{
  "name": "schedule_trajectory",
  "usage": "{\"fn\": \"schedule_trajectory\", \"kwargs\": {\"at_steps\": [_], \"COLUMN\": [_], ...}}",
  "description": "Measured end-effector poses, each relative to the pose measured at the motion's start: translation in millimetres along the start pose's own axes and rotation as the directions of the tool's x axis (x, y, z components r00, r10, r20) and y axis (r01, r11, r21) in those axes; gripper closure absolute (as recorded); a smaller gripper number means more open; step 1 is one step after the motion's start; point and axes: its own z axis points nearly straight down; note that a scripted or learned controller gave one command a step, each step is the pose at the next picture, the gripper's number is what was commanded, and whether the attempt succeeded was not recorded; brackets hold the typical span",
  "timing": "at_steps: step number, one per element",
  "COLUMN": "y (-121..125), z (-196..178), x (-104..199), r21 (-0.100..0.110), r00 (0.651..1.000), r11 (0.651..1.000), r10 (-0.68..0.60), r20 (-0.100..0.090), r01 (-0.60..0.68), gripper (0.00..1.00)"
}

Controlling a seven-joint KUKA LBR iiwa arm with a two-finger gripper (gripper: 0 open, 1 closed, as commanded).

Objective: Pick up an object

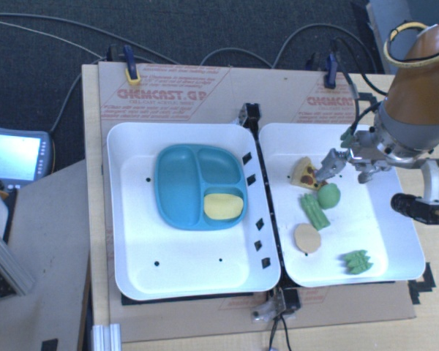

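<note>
The right bin [395,232] holds several toy foods. A yellow pizza slice [304,172] lies near its left side, with a round green piece [328,195] just right of it. A long green vegetable [314,212] slants below them. Further down sit a tan round disc [306,238] and a small leafy green piece [357,261]. My gripper [325,174] reaches in from the right, its tip between the pizza slice and the round green piece, just above them. Nothing visible is held in it.
The left bin [132,254] bears a blue divided plate [183,185] with a yellow lump [223,205] in its lower right compartment. A black divider [260,189] runs between the bins. Cables cross behind the bench, and a small screen [14,156] stands at far left.
</note>
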Motion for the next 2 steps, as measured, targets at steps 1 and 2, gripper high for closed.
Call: {"fn": "schedule_trajectory", "kwargs": {"at_steps": [1,2], "y": [2,3], "z": [-7,55], "x": [0,5], "r21": [-0.014,-0.010], "r00": [1.000,1.000], "r11": [1.000,1.000], "r10": [-0.003,-0.002], "r20": [0.002,0.001], "r01": [0.003,0.002], "gripper": [0.00,0.00]}}
